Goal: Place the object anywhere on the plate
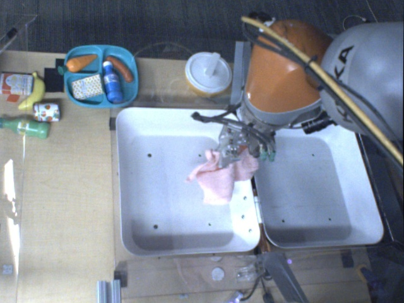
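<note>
Pale wooden bench top [63, 201] carries two shallow white plastic bins side by side, the left bin [151, 226] and the right bin [328, 219] touching along their inner walls. Dark grey carpet [126, 11] lies beyond the bench's far edge. The grey arm with its orange band [281, 68] reaches over the seam between the bins. Its two-finger gripper [243, 147] hangs above the left bin's right side, fingers closed on the upper edge of a crumpled pink cloth [218, 178], which droops from them over the bin floor. At the bench's far left sit a blue divided plate [129, 74] of toy food, a yellow-rimmed lidded cup [208, 73] and small toy groceries [28, 106].
</note>
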`<state>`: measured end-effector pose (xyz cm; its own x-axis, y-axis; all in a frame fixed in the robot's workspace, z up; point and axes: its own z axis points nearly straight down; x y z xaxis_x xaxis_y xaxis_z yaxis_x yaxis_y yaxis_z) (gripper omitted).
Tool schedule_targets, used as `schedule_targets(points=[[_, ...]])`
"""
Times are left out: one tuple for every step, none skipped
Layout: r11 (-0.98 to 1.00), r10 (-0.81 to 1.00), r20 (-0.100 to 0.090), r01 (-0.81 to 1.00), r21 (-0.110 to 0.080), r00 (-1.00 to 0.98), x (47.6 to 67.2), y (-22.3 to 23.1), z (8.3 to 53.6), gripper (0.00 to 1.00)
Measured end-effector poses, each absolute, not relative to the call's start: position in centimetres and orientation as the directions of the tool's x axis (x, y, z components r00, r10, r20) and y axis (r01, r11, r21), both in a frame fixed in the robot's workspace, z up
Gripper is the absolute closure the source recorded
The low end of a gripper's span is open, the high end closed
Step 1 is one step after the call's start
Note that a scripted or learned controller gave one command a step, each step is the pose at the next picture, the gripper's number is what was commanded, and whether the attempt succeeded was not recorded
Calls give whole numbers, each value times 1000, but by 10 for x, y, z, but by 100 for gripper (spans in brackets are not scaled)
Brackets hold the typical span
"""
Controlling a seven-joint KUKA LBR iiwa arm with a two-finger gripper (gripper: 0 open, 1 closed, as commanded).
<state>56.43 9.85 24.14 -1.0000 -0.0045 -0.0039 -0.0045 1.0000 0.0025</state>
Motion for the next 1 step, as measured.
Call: schedule_targets(points=[[1000,-4,-4,-4,3,-1000,547,143,243,100]])
